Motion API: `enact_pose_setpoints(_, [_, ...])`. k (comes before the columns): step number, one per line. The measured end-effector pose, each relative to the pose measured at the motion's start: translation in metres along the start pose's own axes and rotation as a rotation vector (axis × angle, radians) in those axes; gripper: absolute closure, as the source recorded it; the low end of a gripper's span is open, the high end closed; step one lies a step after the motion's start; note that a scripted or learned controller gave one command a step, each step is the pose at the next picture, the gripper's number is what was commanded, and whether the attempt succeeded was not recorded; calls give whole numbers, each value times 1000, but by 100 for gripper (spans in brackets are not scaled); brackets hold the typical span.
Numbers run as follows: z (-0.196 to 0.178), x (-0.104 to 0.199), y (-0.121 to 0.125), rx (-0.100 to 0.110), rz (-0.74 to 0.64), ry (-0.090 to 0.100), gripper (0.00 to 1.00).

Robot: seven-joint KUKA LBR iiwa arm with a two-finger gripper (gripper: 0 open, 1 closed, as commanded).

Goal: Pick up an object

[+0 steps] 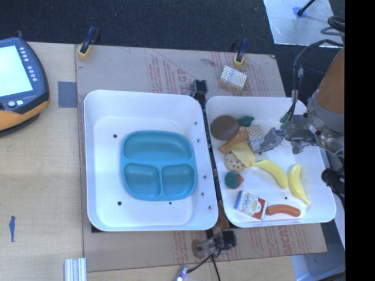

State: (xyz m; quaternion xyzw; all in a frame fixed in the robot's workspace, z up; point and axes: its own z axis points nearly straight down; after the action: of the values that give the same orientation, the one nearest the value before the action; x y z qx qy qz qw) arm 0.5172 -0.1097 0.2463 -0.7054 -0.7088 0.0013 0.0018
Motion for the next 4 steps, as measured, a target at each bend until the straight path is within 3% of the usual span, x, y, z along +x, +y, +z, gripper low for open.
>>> enact_pose_setpoints(1, [153,9,15,3,-2,-1,0])
enact_pose_setpoints(2, [154,16,73,0,-1,-2,0])
enact_pose_setpoints(3, [155,15,51,1,-2,-2,0])
enact_pose_setpoints(4, [154,3,139,0,0,-1,0])
